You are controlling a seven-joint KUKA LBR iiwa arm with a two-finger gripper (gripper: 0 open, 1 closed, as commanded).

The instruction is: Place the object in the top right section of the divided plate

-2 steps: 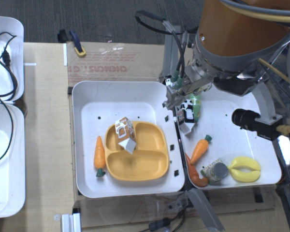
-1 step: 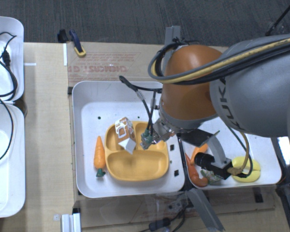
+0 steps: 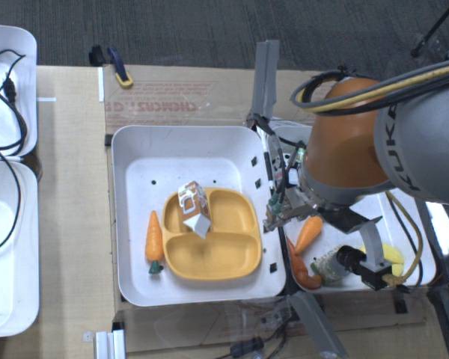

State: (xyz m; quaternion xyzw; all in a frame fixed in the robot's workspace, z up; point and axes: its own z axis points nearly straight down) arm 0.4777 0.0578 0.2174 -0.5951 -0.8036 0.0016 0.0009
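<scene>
A yellow divided plate [image 3: 236, 260] lies in the left bin [image 3: 135, 200]. A small white and brown carton [image 3: 194, 203] stands in the plate's top left section, its lower end over the ridge. The plate's top right section [image 3: 233, 212] shows bare yellow. An orange carrot [image 3: 154, 237] lies on the bin floor just left of the plate. My gripper [image 3: 278, 214] hangs over the wall between the two bins, right of the plate. A second carrot [image 3: 308, 234] lies tilted in the right bin just beside the gripper; whether it is held is hidden by the wrist.
The arm covers most of the right bin [image 3: 404, 283]. A red-orange piece [image 3: 305, 275] and a pale bottle-like thing [image 3: 325, 266] lie near that bin's front, a yellow thing [image 3: 393, 256] further right. Brown cardboard [image 3: 172, 96] lies behind the bins.
</scene>
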